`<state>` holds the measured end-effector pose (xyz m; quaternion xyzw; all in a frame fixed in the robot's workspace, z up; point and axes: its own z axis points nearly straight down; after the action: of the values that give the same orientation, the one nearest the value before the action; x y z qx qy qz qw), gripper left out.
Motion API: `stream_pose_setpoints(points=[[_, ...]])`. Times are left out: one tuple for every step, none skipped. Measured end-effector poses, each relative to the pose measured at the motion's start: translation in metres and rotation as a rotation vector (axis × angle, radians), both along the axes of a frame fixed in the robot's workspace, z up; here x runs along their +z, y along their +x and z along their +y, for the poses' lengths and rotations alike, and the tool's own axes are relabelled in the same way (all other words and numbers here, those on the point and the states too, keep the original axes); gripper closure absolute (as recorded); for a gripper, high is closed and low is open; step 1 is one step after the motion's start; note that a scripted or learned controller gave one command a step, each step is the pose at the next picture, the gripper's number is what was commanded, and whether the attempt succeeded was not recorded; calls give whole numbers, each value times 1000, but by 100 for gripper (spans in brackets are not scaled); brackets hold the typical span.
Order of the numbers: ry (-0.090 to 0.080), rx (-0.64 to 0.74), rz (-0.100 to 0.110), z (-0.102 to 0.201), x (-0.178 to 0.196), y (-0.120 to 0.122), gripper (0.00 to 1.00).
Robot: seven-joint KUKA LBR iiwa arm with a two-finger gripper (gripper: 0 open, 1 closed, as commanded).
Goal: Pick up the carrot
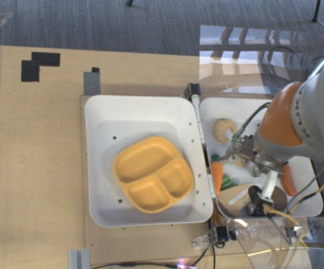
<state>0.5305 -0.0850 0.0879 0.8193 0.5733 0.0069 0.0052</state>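
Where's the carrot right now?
The carrot lies in the right bin, against its left wall, just left of the end effector and below a beige shell-like piece.

Readable text: none | Labels, brands, numbers, signs: none can be made out on any surface | Black shapes on bench (38,65): plain patches, no lettering

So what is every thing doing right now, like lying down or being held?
Carrot: lying in the right bin, at its left wall, not held.
Yellow plate: flat in the left bin, right way up, nothing in its three sections.
Bread roll: resting in the right bin, near its far side.
Robot arm: reaching over the right bin.
Left bin: holds the plate.
Right bin: holds the carrot and roll.
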Motion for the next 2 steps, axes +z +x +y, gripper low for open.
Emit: stream_pose_setpoints(points=[[7, -269, -2, 0, 0, -18, 0], [8, -532, 12, 0, -1, 14, 0]])
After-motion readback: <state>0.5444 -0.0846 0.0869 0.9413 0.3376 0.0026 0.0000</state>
